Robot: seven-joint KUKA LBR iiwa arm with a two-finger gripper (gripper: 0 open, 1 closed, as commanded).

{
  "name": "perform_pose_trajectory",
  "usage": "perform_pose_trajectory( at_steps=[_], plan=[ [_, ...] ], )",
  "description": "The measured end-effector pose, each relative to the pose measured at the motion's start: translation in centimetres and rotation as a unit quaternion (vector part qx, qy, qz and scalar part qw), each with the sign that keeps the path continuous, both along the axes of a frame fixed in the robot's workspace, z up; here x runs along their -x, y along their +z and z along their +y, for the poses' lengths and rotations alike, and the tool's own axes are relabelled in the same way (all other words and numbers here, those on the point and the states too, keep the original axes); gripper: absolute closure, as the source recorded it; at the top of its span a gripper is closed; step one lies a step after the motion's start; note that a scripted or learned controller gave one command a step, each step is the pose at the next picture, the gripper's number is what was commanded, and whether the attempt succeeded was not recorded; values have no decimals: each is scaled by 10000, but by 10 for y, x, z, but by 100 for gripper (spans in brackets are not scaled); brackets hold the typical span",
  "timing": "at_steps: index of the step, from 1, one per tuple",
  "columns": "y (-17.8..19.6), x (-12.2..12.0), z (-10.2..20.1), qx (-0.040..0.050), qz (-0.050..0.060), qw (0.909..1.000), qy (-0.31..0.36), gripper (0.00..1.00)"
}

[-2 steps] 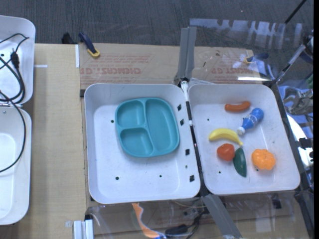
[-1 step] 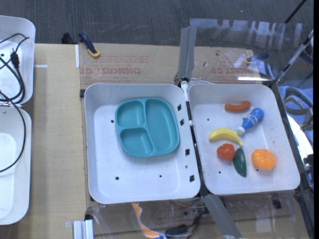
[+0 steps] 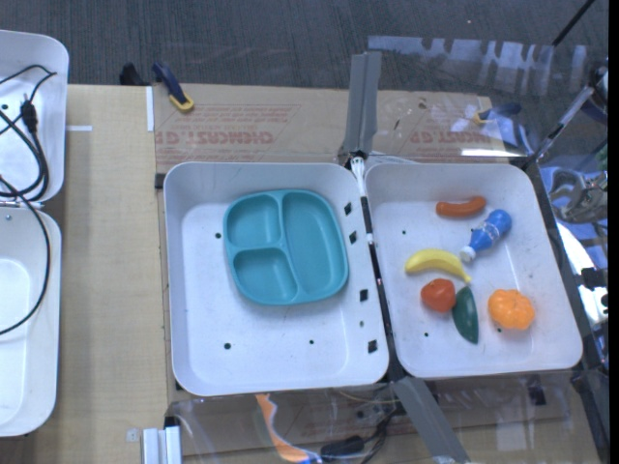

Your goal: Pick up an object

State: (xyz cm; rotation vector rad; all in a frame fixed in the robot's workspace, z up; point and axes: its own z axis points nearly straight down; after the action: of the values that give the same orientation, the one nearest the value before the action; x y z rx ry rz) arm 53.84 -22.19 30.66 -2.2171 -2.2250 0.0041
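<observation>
The right white bin (image 3: 542,356) holds several toy foods. A red-orange sausage (image 3: 460,207) lies near its back wall. A blue and white bottle (image 3: 486,233) lies tilted just below the sausage. In the middle rests a yellow banana (image 3: 437,262). A red tomato (image 3: 437,295) sits under the banana, touching a dark green pepper (image 3: 466,314). An orange fruit (image 3: 511,309) sits toward the front right, apart from the rest.
The left white bin (image 3: 193,336) holds a teal divided plate (image 3: 286,246). A grey divider post (image 3: 362,104) stands behind the seam between the bins. Black cables (image 3: 24,153) lie on white trays at far left. Grey metal parts (image 3: 580,196) stand beyond the right bin's edge.
</observation>
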Motion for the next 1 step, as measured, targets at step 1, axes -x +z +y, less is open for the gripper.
perform_pose_trajectory(
  at_steps=[1],
  plan=[
    [-5,-59,0,5,-3,10000,-2,100]
  ],
)
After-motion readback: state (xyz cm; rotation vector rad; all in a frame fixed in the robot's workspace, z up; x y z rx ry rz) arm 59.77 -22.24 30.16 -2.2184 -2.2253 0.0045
